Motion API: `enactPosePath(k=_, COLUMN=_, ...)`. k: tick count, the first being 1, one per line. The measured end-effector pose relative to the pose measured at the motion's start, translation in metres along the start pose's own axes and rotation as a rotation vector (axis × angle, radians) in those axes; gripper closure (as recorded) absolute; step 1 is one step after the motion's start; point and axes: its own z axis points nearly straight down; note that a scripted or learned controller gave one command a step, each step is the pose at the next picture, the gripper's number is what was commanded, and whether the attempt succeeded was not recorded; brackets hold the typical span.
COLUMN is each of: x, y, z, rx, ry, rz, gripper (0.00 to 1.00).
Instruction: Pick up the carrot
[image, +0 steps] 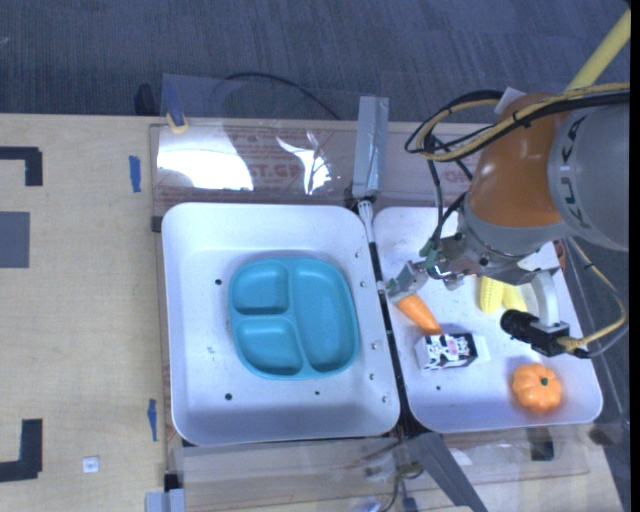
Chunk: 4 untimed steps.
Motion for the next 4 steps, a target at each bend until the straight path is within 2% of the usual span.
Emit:
enactPosePath(k=1, x=-0.023, y=-0.003, z=0.000, rx=-0.001, ry=-0.001, rz=-0.199, gripper=0.00)
enactPosePath(k=2, x=-0.035, y=0.011, z=-0.171, rx=-0.017, ry=-0.007, rz=-0.083, gripper=0.00)
enactPosePath(k=3, x=-0.007, y=-0.008, z=-0.061, rx=0.006, ry=0.000, rz=-0.176, gripper=0.00)
enactPosePath(k=4, x=-0.018, y=-0.014, z=-0.121, rx=-0.011, ry=-0.006, rz=-0.158, gripper=0.00)
